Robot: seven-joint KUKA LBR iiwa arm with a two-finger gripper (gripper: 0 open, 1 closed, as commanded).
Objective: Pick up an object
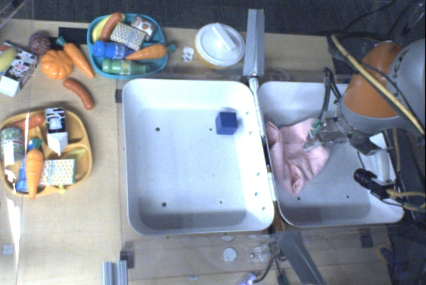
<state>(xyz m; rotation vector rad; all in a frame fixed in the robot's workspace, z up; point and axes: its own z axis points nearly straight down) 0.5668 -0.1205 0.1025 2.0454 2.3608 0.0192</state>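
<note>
The arm reaches in from the right over the right bin [373, 210], its gripper [321, 136] low at the right edge of a crumpled pink cloth [293, 152] that lies in the left half of that bin, up against the wall shared with the left bin [193, 210]; the tool seems to touch the cloth's folds, but whether the pincer is spread or closed, and whether it has any fabric in it, I cannot tell, for the wrist hides that part; the step in hand looks like the reach or the grasp itself on the cloth, with no lift yet, since the cloth lies flat on the bin floor; a small blue cube [227, 122] sits apart in the left bin, toward its far right corner, untouched; the next move, as I judge it, calls for a firm pinch on a raised fold and then a straight lift, slow enough to show whether the soft cloth comes up or slips free.
</note>
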